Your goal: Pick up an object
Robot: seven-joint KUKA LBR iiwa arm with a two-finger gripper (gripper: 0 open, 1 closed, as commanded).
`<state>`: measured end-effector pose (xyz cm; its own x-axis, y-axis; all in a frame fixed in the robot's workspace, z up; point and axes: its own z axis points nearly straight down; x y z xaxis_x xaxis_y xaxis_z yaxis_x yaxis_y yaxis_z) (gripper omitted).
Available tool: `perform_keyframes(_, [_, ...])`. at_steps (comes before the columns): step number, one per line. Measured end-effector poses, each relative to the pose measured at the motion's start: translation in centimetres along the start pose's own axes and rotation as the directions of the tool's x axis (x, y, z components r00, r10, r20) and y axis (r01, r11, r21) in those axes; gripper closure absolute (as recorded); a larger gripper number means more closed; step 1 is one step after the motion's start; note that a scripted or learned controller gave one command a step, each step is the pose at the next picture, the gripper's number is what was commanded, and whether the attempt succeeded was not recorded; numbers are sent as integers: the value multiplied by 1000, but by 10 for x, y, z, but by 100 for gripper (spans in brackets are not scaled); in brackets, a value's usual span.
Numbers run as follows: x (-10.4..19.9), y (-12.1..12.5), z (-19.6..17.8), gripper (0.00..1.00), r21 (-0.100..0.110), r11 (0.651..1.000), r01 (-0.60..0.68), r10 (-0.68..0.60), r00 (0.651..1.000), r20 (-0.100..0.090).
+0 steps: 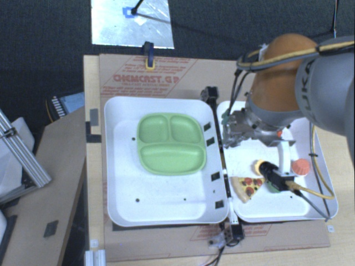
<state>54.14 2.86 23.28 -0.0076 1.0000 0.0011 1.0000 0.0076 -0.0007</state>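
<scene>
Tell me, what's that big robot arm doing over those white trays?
The robot arm is reaching over the right bin, with its gripper low near the bin's left wall. A toy pizza slice and a small pink round piece lie in that bin, apart from the gripper. The left bin holds a green divided plate. It doesn't seem to have picked anything up yet.

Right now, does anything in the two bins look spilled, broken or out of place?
Nothing stands out. The green plate lies flat in one bin; the pizza slice and a pink disc lie in the other bin.
</scene>
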Motion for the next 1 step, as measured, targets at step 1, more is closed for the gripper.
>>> perform_keyframes(1, [54,-15,12,100,0,1000,2,-2,1000,-1])
